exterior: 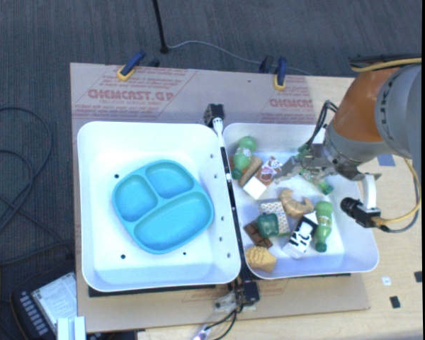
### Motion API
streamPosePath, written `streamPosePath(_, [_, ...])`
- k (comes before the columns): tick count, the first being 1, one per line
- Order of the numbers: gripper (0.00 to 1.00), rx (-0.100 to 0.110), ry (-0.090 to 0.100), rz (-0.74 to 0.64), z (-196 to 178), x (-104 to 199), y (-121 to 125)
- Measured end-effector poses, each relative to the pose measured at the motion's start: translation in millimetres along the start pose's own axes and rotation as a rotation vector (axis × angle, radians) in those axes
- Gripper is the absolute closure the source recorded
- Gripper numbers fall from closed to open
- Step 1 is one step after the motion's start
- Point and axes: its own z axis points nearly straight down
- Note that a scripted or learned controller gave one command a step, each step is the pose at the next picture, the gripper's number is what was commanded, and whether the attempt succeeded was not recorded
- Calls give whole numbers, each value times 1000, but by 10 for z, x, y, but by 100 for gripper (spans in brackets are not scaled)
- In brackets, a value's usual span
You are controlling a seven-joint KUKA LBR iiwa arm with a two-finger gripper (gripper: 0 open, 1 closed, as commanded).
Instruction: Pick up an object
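Two shallow white bins side by side on a desk (127, 303) topped with printed brown board. In the left bin (99, 211), a blue divided plate (163, 205) with three compartments, lying flat near the middle. In the right bin (354, 257), a jumble of small toys: a green round piece (245, 146) at the upper left, a tan bread-like piece (251, 170) just below it, a white block (255, 188) beside that, a small red-and-white cup (270, 168) nearby. Toward the middle, a tan curved pastry (296, 203) touching a green bottle (322, 225) standing close to the right wall. Lower down, a dark green cube (268, 224), a brown chunk (253, 231), a black-and-white box (300, 236), and a golden waffle-like piece (261, 259) at the near edge. Grey arm (397, 112) with orange band reaching in from the right, pincer (306, 165) lowered into the upper part of the right bin, above the pastry and beside the cup. Impossible to tell whether released or clenched; nothing plainly seen between the tips. Blue and yellow clamps (131, 65) pinning the board at the far edge, black cables (21, 183) trailing across the grey carpet at left.
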Motion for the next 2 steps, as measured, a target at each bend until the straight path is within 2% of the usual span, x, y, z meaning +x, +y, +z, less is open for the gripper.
streamPosePath(2, [0, -5, -7, 3, 138, 80, -55])
